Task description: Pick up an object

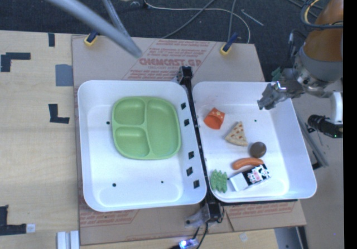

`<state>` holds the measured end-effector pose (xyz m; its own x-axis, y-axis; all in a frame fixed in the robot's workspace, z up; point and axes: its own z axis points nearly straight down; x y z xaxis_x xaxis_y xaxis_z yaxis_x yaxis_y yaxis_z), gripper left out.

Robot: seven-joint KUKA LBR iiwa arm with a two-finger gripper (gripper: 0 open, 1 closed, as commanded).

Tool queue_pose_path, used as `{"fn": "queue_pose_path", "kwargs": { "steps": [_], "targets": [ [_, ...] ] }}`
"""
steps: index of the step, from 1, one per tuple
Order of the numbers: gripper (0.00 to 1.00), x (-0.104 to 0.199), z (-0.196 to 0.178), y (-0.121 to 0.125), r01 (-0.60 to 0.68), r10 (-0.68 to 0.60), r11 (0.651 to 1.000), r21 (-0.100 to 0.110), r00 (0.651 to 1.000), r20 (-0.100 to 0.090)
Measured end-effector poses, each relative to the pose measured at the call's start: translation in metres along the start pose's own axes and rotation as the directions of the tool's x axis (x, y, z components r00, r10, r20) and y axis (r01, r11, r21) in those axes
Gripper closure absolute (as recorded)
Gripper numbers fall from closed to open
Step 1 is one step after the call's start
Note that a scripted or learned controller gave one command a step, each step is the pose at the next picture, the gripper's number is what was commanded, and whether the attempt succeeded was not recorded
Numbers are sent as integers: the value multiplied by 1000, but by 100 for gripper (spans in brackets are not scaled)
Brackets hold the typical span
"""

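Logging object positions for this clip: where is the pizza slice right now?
The pizza slice lies in the right bin, near its middle, between the orange cup to its upper left and the brown ball to its lower right.

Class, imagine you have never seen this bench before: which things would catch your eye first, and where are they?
The green plate stands out, lying in the left bin. Next comes the cluster of toy food in the right bin: an orange cup, a pizza slice and a sausage. The hand hangs over that bin's upper right corner.
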<state>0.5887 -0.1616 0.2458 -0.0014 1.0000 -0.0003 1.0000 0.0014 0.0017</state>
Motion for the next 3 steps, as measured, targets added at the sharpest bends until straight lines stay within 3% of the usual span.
{"fn": "queue_pose_path", "kwargs": {
  "steps": [3],
  "targets": [
    [100, 152, 25, 25, 4, -4, 1000, 4, 1000, 0]
  ]
}}
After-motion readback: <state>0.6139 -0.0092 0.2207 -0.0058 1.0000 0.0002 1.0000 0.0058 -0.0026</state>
